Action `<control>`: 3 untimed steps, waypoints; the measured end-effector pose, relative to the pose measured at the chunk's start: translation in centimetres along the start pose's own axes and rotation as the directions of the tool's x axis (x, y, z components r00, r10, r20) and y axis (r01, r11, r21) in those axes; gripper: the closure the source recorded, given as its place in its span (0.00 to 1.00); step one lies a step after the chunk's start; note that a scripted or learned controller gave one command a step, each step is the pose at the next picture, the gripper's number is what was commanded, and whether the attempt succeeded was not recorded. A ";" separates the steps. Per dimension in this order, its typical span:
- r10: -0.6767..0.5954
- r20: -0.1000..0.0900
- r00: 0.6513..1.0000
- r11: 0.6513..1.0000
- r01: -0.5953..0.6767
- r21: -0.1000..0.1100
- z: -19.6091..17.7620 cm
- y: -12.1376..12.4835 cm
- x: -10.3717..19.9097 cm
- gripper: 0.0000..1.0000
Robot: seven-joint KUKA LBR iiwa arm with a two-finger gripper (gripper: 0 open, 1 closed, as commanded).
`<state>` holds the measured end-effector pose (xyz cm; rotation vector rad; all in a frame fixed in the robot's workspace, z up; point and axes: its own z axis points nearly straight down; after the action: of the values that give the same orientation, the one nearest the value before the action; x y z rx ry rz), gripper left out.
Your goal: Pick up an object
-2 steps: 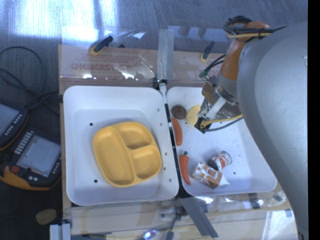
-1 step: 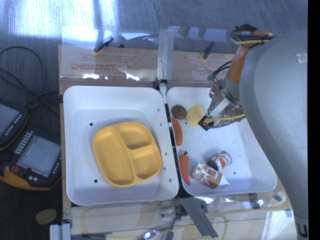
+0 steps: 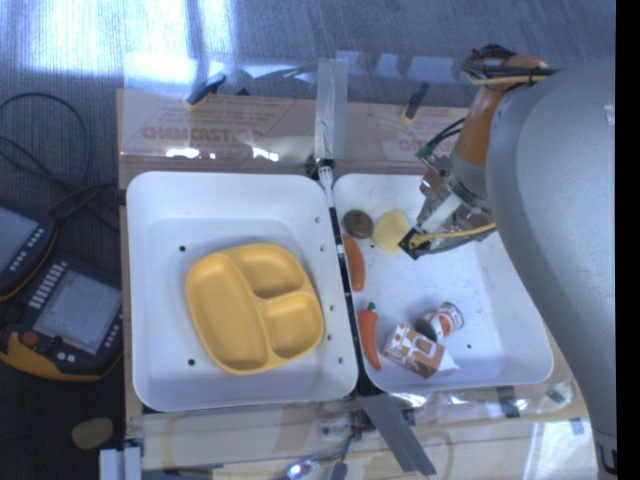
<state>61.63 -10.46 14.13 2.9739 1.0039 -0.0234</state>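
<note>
Two bins, one gripper low in the right-hand one

Low in the right bin [image 3: 520, 353], toward its far end, the gripper [image 3: 415, 243] hangs from the grey arm [image 3: 560, 198], whose orange band [image 3: 478, 128] shows above the wrist. Whether the gripper is wide or narrow cannot be told, and nothing can be seen held in it. Its dark tip sits just beside a pale yellow object [image 3: 388, 230], possibly touching it. Left of that lies a small brown round object [image 3: 358, 224]. Nearer along the bin's left wall lie two carrots, one [image 3: 354, 263] just near the brown piece and the other [image 3: 369, 335] nearer the front. To the right of the second carrot sit a small can with a red and white label [image 3: 441, 320] and an orange and white carton [image 3: 414, 351]; the two look to be touching. Their print is too small to read.

The left bin [image 3: 150, 228] holds one thing, a yellow divided tray [image 3: 254, 305] with three compartments, lying well apart from the gripper.

Beyond the bins a cardboard sheet [image 3: 250, 128] bears red lettering, too washed out by glare to read with confidence. A metal bar [image 3: 330, 108] runs along the seam between the bins at the far side. On the floor at far left rests a handheld control pendant [image 3: 65, 313] with cables.
</note>
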 end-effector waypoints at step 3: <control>0.430 -0.009 0.903 0.903 -0.430 0.005 -11.7 -1.4 5.1 1.00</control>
<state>65.02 -6.20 25.77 3.1245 0.3247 -0.0079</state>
